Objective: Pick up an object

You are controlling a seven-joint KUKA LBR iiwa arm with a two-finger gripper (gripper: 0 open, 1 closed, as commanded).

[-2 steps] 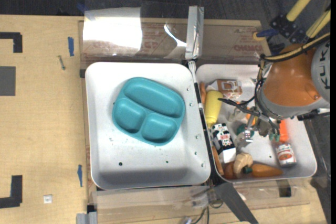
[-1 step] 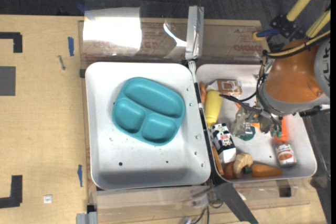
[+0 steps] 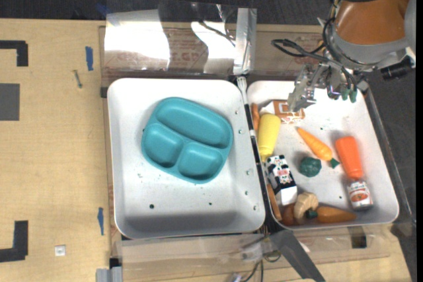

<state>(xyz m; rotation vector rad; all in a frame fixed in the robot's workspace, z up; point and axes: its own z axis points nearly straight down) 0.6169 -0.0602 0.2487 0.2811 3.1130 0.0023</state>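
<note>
Your gripper [image 3: 305, 94] hovers low over the right bin's [image 3: 383, 135] far end, above the carrot [image 3: 314, 144], nothing visibly held; jaw state unclear.

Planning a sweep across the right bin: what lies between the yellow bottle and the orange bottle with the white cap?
In the camera view, a small carrot lies between the yellow bottle and the orange bottle, with a dark green ball just below it.
</note>
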